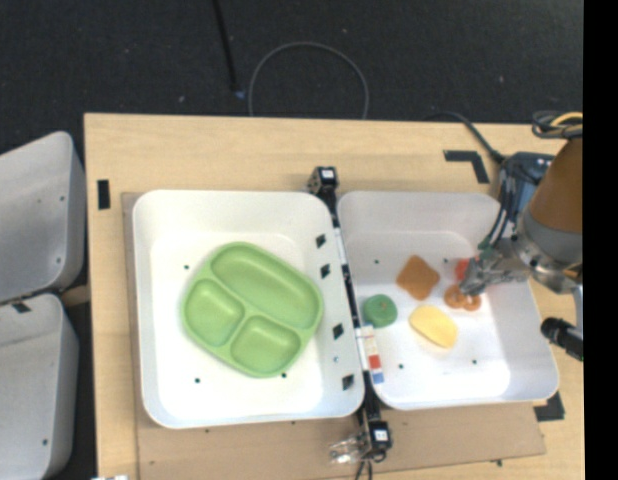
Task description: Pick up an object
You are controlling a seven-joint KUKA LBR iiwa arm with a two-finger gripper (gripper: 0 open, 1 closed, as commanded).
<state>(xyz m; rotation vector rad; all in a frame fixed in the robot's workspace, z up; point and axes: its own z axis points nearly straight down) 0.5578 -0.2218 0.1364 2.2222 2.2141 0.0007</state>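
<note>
Two white bins (pixel 149 298), one green plate (pixel 251 309), four small items (pixel 432 325)

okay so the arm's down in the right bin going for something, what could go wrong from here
The gripper sits over a small orange-red piece close beside the brown piece and yellow piece; it may nudge those or catch two. The target looks small and low, so the fingers might close on nothing.
</note>
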